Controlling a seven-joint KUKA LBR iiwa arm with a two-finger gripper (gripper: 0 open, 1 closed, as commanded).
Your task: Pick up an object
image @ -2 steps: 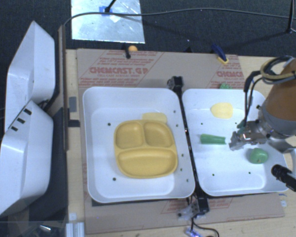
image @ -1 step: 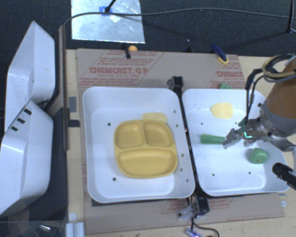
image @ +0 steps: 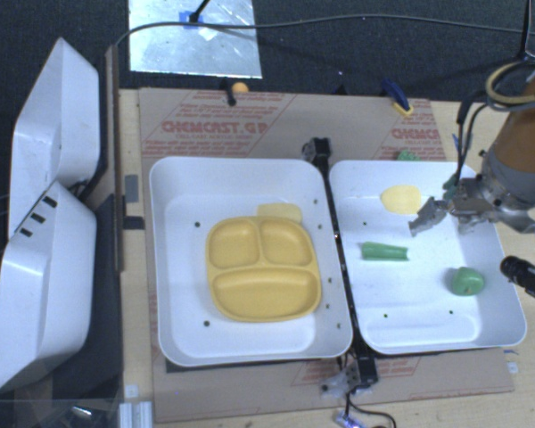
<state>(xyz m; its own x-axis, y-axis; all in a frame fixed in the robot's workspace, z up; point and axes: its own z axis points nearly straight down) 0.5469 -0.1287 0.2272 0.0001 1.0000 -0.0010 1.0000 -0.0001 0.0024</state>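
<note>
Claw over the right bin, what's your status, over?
Claw above right bin, nothing seen held. Closest: pale yellow piece; green stick and green lump lie apart. Nothing in the way.

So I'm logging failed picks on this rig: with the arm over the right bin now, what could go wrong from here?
1. The gripper hangs between the pale yellow piece and the green stick, above neither, so a straight descent may close on nothing.
2. The yellow piece looks flat; the fingers may slide over it.
3. The round green object lies near the right bin's wall and may roll away if nudged.
</note>
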